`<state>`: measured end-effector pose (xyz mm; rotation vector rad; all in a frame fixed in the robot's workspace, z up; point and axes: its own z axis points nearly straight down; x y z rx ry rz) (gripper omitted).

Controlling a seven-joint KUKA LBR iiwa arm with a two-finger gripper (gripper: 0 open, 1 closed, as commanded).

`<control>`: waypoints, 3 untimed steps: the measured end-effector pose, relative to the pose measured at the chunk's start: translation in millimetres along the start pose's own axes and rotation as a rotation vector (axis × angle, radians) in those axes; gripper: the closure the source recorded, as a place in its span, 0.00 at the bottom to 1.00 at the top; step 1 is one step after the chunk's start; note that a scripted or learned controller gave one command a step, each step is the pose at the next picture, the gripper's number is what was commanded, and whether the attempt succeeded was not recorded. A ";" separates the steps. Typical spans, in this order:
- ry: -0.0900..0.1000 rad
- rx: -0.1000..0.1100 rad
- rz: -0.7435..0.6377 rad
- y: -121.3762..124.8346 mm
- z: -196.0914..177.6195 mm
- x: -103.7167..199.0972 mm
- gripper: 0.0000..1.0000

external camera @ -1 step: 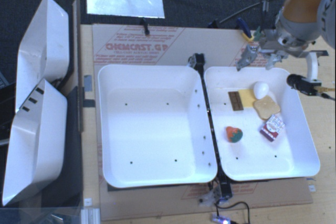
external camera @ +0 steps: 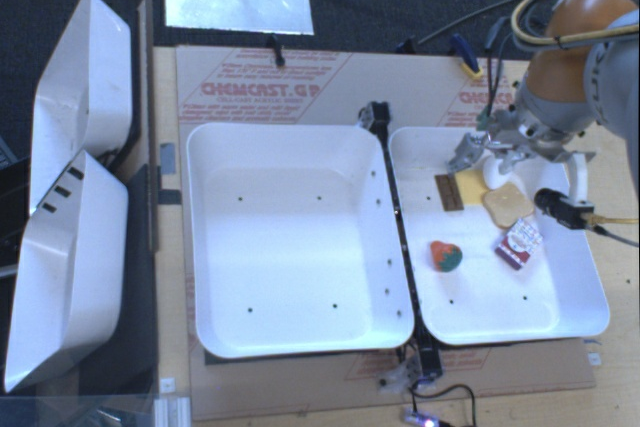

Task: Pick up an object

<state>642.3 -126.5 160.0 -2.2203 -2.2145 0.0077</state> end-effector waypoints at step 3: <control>-0.001 -0.011 -0.003 12.1 53.9 2.4 1.00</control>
